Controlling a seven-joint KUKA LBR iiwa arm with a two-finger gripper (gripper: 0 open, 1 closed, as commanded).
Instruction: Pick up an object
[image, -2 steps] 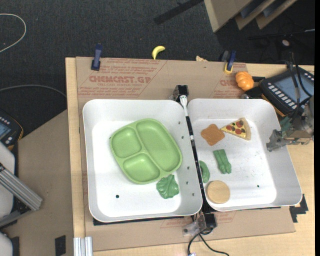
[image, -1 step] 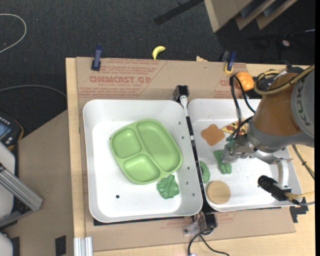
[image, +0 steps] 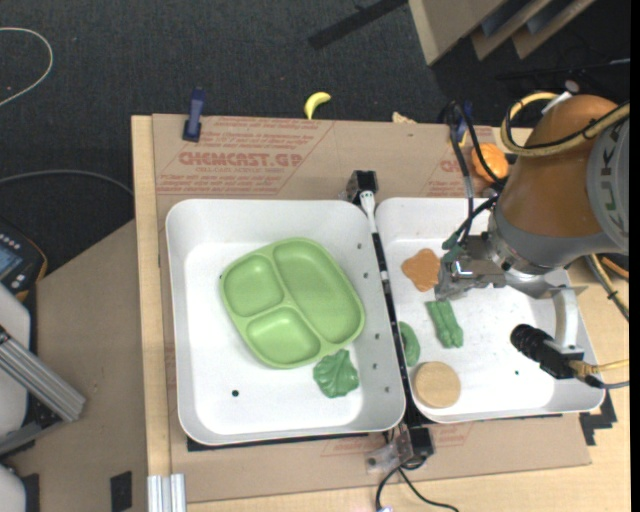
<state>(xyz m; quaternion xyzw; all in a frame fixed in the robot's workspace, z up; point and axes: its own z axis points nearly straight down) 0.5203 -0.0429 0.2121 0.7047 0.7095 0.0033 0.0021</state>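
Observation:
My gripper (image: 452, 283) hangs low over the right bin (image: 520, 395), under the arm's orange band (image: 560, 150). It sits just above the top end of a long green piece (image: 444, 324) lying on the bin floor. An orange-brown lump (image: 421, 268) lies just left of the gripper. A round tan disc (image: 437, 384) rests near the bin's front edge. A small green piece (image: 409, 344) leans against the bin's left wall. Nothing is seen lifted off the floor.
The left bin (image: 195, 330) holds a green divided plate (image: 291, 300) and a green leafy piece (image: 337, 373) by its front right. A black cylinder (image: 540, 349) on the arm juts over the right bin's right side. An orange ball (image: 487, 162) and cables lie behind it.

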